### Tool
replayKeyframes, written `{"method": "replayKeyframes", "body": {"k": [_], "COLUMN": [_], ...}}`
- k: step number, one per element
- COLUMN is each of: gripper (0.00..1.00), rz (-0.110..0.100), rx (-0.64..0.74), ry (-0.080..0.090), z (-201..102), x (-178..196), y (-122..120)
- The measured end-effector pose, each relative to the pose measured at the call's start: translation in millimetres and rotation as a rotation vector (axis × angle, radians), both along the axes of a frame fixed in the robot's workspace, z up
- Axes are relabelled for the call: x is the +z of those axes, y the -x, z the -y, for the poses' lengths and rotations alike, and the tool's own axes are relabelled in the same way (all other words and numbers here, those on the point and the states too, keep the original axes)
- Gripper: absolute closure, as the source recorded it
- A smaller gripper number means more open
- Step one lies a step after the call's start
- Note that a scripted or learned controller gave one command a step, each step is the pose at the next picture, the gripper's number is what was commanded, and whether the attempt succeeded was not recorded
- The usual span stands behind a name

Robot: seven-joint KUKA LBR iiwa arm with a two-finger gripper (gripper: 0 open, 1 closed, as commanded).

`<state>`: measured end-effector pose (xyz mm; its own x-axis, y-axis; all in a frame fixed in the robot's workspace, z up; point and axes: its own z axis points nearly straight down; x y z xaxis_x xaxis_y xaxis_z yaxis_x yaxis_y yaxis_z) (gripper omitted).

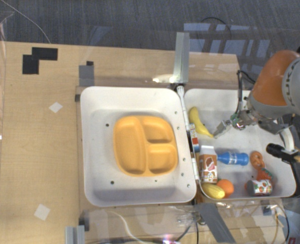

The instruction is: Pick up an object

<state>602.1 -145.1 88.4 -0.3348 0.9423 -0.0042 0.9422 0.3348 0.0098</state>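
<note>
My gripper (220, 129) hangs low over the upper middle of the right bin (215, 96), reaching in from the orange-banded wrist (271, 85) at the right. Its tip is just right of a yellow banana (198, 123) that lies along the bin's left wall; I cannot tell if they touch. Further down the bin lie a blue bottle (233, 159) on its side, a brown and white carton (208, 168), a small orange (226, 187), a yellow fruit (213, 190), a red can (260, 187) and a reddish-orange item (257, 159).
The left bin (96, 136) holds a yellow divided plate (144, 145). A metal divider (188, 136) separates the two bins. A black cable and fitting (287, 154) hang over the right bin's right side. Bare wooden bench (33, 136) extends to the left.
</note>
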Motion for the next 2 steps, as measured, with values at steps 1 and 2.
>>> {"method": "replayKeyframes", "body": {"k": [1, 2], "gripper": [0.00, 0.00], "rz": [0.002, -0.002], "rx": [-0.137, -0.102], "ry": [-0.001, 0.004], "z": [-28, 58], "x": [1, 28], "y": [20, 27]}}
